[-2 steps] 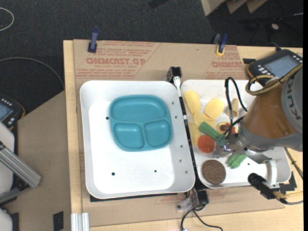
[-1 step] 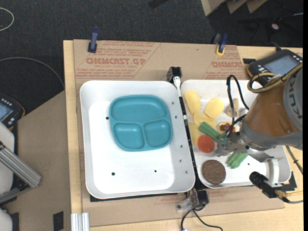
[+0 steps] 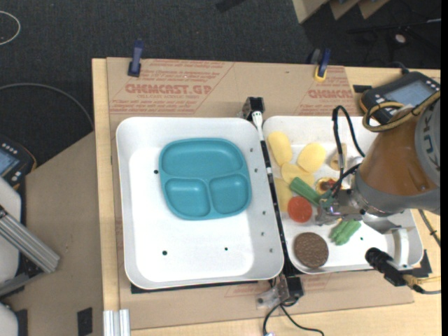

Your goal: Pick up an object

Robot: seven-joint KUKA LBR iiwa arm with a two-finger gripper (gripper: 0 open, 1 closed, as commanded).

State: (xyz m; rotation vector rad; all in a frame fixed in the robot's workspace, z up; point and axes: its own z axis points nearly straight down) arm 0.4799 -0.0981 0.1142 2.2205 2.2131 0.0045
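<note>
Currently in the reach-and-grasp step: end effector [image 3: 334, 208] low in the right bin [image 3: 413, 247], among toy food, just beside the red tomato [image 3: 300, 209] and touching or over the green pieces [image 3: 344, 231]. Cannot tell whether released or clenched; nothing seen held. Next, by judgement: confirm closure on one item, then lift straight up clear of the brown round piece [image 3: 310, 249].

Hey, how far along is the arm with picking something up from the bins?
Done: the gripper is down in the right bin, among the toy foods, beside the red tomato and green pieces. In hand: nothing visibly held; the grasp itself is unclear. Left: securing one object and lifting it. The teal tray lies in the left bin.
</note>
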